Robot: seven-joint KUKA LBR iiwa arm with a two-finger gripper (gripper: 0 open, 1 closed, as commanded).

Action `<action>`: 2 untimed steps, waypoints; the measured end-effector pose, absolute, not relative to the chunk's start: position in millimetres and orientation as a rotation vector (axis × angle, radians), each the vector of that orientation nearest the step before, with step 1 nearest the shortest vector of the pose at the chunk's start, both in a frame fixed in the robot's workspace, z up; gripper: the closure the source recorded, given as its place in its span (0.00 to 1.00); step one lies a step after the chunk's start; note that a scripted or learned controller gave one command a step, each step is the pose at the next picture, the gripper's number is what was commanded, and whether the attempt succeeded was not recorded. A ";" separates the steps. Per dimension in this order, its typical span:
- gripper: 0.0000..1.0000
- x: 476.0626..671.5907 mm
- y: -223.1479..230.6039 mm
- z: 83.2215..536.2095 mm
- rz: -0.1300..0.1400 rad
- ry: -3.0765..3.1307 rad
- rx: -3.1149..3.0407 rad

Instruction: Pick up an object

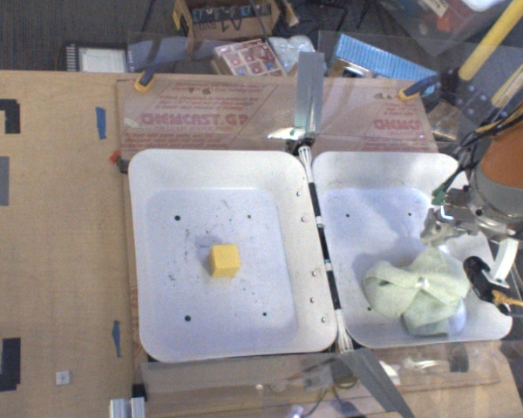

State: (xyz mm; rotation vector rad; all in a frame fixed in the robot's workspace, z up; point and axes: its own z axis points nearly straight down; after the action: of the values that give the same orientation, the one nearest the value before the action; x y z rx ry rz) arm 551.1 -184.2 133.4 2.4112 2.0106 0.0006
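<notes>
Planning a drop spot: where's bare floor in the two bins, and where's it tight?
Left bin: bare all round the yellow block, which sits just below centre. Right bin: the upper left, between the centre divider and the arm, is free. Its lower right is crowded, with the pale green cloth bunched under the gripper.

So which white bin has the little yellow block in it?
The left bin. The yellow block sits there; the right bin holds a pale green cloth.
</notes>
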 end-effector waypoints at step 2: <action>1.00 608.4 -130.3 164.4 -0.004 1.305 2.861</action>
State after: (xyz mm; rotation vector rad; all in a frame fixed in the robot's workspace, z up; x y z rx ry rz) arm 608.4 -130.3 164.4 2.8607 1.3045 -0.0037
